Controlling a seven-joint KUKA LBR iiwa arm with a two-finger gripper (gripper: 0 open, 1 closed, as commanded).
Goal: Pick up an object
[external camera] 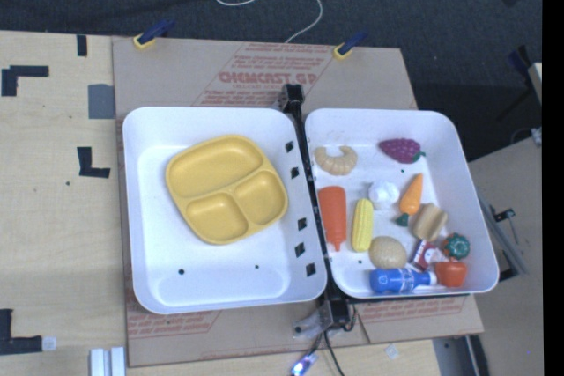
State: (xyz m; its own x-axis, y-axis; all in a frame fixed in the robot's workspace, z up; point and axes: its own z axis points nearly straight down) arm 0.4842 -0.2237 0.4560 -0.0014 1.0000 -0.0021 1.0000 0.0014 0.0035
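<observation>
Two white bins pushed close together on the counter [53,233], likely so a toy can go from one to the other in a short hop.

In the left bin [141,260], just a yellow plate [225,189] with three little rooms. Lying flat and bare, maybe waiting for food.

In the right bin [467,180], a heap of toy food to pick from, all lying loose:
- Near the far wall, a croissant [337,158] and purple grapes [400,150], with room around them. Probably easy to grab.
- In the middle, an orange hot dog [332,216] and yellow corn [362,224], side by side and very close. Likely harder to pinch just one.
- Beside a white lump [383,192], a small carrot [411,194].
- Squeezed into the near corner, a blue bottle [397,281], a red tomato [451,273] and a brown potato [388,253]. Probably the hardest picks.

Not picked up yet, any of it. Cannot tell if the claw is open or closed.
</observation>
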